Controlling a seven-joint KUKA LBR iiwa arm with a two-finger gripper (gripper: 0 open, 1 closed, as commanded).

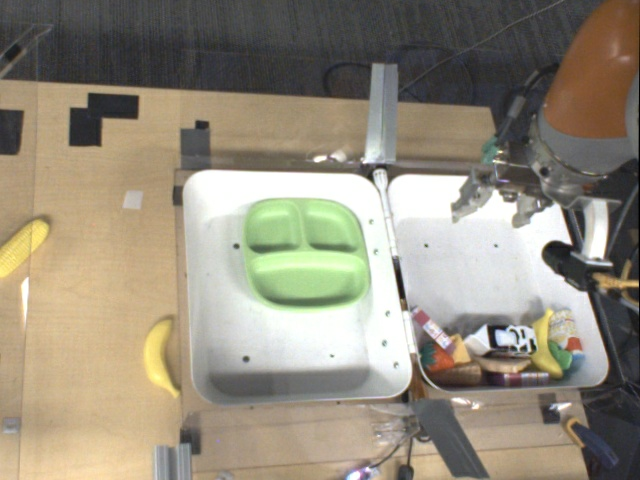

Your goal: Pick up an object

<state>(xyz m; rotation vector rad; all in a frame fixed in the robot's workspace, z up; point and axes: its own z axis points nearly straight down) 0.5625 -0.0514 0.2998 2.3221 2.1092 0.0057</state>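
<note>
Two white bins (215, 218) (one green tray (303, 249)), open hand (496, 204) above

Your arm (600, 78) bore a broad orange band above a grey wrist; its gripper (497, 206) had pale metallic fingers.

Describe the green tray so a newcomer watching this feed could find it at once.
Find the two white bins side by side on the bench and take the left bin. The green tray lies flat in its upper middle, with three compartments: two small ones above a wide one. The toys and packets are heaped in the right bin's near edge, so it sits alone.
</note>
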